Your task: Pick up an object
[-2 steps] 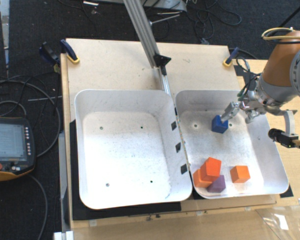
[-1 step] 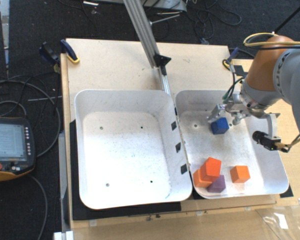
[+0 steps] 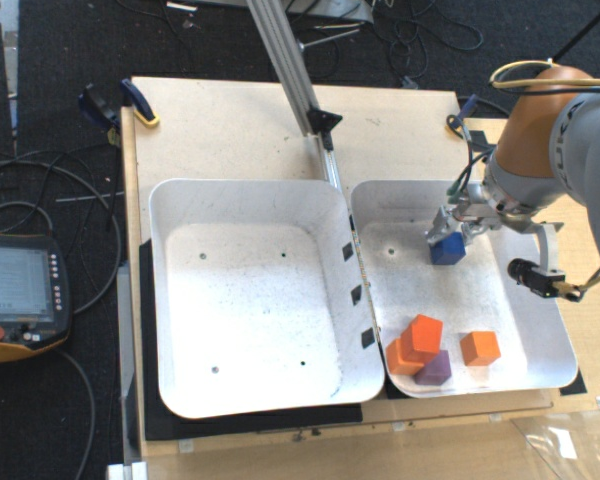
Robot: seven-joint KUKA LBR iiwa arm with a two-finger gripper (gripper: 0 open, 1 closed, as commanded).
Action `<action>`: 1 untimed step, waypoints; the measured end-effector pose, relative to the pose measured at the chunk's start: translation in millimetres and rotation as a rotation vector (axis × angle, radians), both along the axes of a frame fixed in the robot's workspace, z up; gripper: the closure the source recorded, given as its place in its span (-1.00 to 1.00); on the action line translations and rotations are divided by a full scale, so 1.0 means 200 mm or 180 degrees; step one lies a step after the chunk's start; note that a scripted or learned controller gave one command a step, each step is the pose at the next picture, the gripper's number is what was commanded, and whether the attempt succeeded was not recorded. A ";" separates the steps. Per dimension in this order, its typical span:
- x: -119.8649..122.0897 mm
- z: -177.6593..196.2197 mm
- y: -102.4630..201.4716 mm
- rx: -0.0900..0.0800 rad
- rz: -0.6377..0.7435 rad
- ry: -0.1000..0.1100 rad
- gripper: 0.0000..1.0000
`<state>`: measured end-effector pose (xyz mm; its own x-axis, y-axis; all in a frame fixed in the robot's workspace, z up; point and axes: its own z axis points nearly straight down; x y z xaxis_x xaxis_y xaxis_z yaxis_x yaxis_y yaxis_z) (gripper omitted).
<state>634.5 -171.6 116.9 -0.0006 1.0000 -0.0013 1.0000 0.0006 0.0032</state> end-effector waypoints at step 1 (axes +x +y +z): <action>0.11 0.41 0.52 0.0013 0.0031 -0.0015 1.00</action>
